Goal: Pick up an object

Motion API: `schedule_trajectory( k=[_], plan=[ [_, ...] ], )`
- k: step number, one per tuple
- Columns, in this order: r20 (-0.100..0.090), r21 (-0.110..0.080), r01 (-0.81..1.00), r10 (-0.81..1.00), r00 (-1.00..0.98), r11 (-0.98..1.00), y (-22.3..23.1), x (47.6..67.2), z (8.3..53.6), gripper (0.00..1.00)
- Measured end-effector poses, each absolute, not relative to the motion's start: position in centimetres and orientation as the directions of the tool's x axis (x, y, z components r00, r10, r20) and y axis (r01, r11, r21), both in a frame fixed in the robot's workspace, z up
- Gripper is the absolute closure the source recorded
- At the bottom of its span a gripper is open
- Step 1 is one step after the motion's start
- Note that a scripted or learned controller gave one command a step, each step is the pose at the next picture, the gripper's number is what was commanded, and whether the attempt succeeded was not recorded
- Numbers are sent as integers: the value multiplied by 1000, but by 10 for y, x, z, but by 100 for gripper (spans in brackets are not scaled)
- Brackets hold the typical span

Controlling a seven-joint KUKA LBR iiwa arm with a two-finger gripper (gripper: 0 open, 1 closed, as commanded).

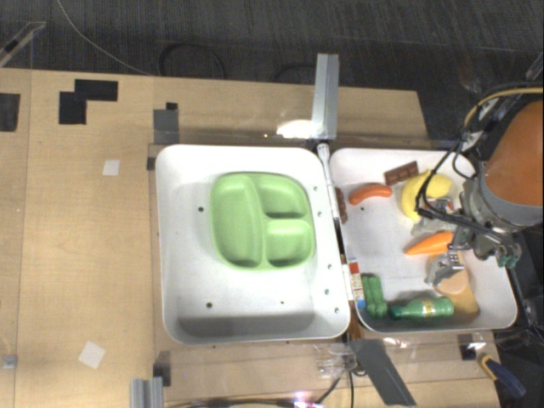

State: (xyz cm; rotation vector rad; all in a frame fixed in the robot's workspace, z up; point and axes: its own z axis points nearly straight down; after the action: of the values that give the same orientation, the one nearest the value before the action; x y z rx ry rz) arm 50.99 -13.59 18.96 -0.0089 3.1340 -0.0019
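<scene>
claw (pixel 445 266) grip unclear (over right bin) | carrot (pixel 427 244) long axis left-right, tip left

Arm (pixel 510 168) hung over the right bin (pixel 374 236), gripper (pixel 446 266) low beside a carrot (pixel 427 244); a green tray (pixel 259 219) sat in the left bin (pixel 183 253).

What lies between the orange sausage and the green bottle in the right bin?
In the camera view, the stretch between the orange sausage and the green bottle is bare white floor of the right bin.
</scene>
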Motion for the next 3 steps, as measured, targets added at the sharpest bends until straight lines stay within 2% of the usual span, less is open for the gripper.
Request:
schedule_trajectory(
  k=[1,2,3],
  plan=[
    [-20,-4,16,16,-1000,1000,-147,503,97,0],
    [-16,-4,-59,-59,-998,998,-155,548,91,0],
    [-21,-4,57,57,-998,998,-135,522,91,0]
  ],
)
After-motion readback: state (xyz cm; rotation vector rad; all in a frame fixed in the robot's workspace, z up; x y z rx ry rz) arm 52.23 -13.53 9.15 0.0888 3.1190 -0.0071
